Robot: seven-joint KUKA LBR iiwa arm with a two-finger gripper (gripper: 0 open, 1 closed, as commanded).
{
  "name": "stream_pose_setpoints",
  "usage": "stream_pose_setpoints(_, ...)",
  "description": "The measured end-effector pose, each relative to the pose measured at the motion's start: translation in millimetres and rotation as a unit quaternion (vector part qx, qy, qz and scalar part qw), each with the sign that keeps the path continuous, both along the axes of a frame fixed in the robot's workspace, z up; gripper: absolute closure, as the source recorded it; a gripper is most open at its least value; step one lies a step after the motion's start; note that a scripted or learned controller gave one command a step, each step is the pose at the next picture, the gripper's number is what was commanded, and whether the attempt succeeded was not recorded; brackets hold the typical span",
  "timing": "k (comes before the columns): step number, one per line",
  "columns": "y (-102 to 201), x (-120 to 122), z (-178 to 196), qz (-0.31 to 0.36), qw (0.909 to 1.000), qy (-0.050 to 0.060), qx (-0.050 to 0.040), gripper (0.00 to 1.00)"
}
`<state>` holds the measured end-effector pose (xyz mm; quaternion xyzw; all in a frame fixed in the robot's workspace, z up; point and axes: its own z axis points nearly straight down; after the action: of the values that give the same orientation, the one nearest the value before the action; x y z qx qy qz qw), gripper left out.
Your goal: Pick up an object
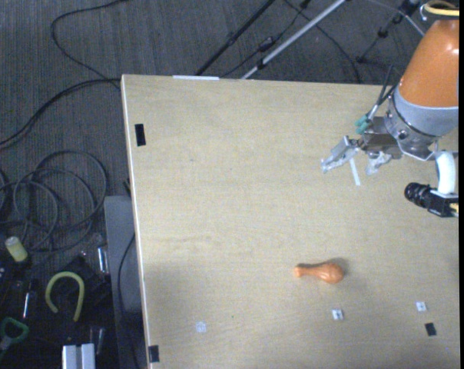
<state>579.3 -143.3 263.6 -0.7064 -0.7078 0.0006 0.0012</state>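
My gripper (353,162) hangs in the upper right of the frame, at the end of my grey wrist and the orange band above it. Its two pale fingers (336,157) are spread apart, one reaching toward the left and one slanting down, and nothing sits between them. The gripper is released, holding nothing.

The thing to pick up is a small orange piece (321,271) shaped like a little gourd or drumstick. It lies flat on the tan board (217,206) in the lower middle-right of the frame, well below my gripper and slightly to the left of it. Its long axis runs almost straight left to right across the picture, with only a slight tilt down toward the right. The thin neck points left and the fat rounded bulb is at the right end.

A few small markers lie lower right of it on the board: a pale square (337,314) just below, another (421,307) farther right, and a dark one (430,329) near the bottom right. A dark tag (140,134) sits near the board's upper left edge. Cables (48,198) loop over the grey carpet at the left.
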Motion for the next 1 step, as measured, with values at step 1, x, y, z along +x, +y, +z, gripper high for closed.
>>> stream_pose_setpoints(1, -22.8, 41.7, -44.6, 0.028, 0.9996, 0.000, -0.0017, 0.00)
